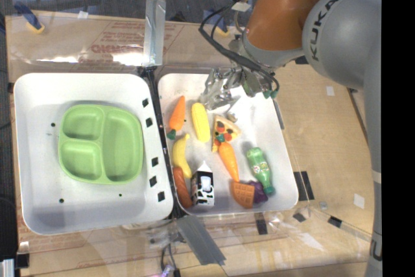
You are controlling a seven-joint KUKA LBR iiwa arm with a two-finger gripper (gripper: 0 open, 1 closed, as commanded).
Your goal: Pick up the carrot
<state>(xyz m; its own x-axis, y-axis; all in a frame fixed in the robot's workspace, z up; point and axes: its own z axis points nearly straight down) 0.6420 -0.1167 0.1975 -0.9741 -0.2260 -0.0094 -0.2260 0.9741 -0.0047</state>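
Two orange carrot-shaped pieces lie in the right bin [275, 139]. One carrot [177, 113] with a green stem end sits by the bin's left wall. The other carrot [227, 161] lies in the middle, below a pizza slice [225, 129]. My gripper [220, 93] hangs over the bin's upper middle, above and right of a yellow corn cob [200, 122], roughly between the two carrots and higher up in the view. Nothing is visibly held in it.
The right bin also holds a banana [181, 154], a sausage [181, 186], a black-and-white carton [203, 189], a waffle [244, 192], grapes [264, 191] and a green bottle [259, 167]. A green divided plate [102, 143] sits in the left bin [39, 204].
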